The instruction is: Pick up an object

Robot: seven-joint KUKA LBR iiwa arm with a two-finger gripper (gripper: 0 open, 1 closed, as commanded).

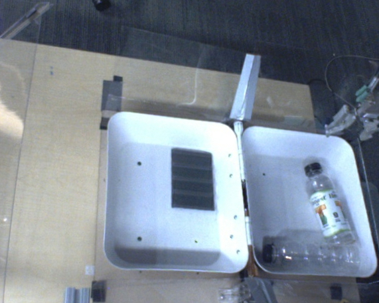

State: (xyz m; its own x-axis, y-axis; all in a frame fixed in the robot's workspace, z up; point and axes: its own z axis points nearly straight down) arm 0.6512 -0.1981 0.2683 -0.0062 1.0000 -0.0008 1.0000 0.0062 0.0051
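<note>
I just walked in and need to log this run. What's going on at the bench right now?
The robot's gripper is at the upper right, beyond the far rim of the right white bin, not touching anything. Two clear plastic bottles with black caps lie in that bin: one with a white label by the right wall, one unlabelled along the near wall. The left white bin holds a dark ribbed rectangular pad. Nothing has been picked up yet.

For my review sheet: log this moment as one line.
pincer: above right bin's far corner | bottles: lying in it | dark pad: left bin
</note>
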